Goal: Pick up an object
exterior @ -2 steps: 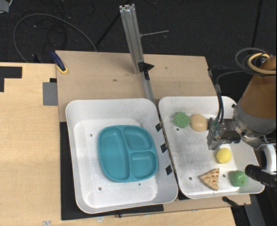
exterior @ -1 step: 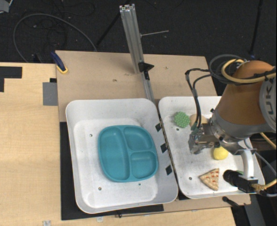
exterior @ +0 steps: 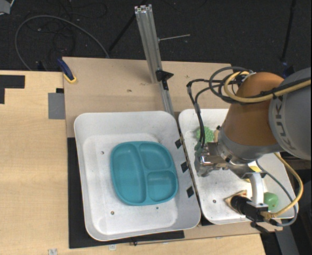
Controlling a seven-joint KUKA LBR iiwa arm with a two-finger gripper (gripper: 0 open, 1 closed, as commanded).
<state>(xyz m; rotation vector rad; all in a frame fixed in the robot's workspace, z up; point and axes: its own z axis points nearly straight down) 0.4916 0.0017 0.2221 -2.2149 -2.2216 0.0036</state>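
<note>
My gripper (exterior: 205, 163) is down in the left part of the right bin (exterior: 215, 209), under the orange band of the arm (exterior: 251, 116). A light green bumpy object (exterior: 207, 134) lies just behind the gripper, partly hidden by the wrist and cables. Near the bin's front right corner sits a small green round object (exterior: 271, 200). A bit of something yellow (exterior: 254, 167) peeks out from under the arm. I see nothing held in the gripper.
The left bin (exterior: 92, 132) holds a teal divided plate (exterior: 144, 172) at its middle. A metal post (exterior: 152, 47) rises behind the bins. The arm covers most of the right bin's back and right side.
</note>
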